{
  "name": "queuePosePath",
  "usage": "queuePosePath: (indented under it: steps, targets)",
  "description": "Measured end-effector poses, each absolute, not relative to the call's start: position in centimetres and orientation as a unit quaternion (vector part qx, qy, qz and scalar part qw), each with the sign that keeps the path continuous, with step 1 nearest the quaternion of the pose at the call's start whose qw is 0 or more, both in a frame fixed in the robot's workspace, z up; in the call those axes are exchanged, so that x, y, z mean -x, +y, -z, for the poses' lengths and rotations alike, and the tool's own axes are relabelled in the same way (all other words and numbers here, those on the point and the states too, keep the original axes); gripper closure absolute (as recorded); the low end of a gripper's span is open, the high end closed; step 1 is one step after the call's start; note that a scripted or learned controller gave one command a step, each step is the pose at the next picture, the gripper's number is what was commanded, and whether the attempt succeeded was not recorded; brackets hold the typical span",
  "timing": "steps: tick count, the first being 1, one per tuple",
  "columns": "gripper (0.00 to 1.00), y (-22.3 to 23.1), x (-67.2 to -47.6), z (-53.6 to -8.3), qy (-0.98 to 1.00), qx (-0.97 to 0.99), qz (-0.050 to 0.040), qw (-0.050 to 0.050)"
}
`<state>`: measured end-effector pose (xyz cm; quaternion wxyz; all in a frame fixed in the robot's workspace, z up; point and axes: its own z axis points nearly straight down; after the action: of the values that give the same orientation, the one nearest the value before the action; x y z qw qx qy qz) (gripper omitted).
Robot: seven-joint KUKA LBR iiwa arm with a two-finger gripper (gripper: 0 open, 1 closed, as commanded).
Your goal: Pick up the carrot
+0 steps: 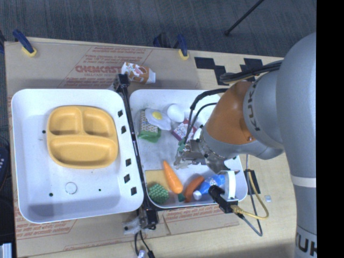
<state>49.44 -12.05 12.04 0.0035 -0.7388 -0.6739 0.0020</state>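
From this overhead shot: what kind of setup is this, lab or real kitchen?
Most likely a robot lab bench, not a kitchen: two white bins clamped to a cardboard-covered bench, toy food such as a carrot in the right bin, a yellow divided tray in the left, and the arm reaching in.

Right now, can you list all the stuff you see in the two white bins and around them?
divided tray: 1, yellow, left bin
carrots: 2, orange, front of right bin; second lies just right of the first
green knobbly toy: 1, green, front left corner of right bin
fried egg toy: 1, white and yellow, back of right bin
white egg: 1, white, beside the fried egg toy
small bottle: 1, brown and white, on the bench behind the bins
clamps: 2, blue, back bench edge
arm: 1, grey with orange band
gripper: 1, above right bin, near the carrots
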Motion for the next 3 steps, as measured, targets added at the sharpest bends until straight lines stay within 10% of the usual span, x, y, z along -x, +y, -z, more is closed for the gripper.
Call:
queuePosePath:
  steps: [1,2,3]
  targets:
    - [0.0,-12.1,-49.4,-12.0,-0.674,0.739,-0.002,0.003]
    - [0.0,-11.7,-49.3,-9.1,-0.658,0.753,-0.0014,0.003]
    - [1.0,-11.7,-49.4,-10.1,-0.659,0.752,-0.0017,0.004]
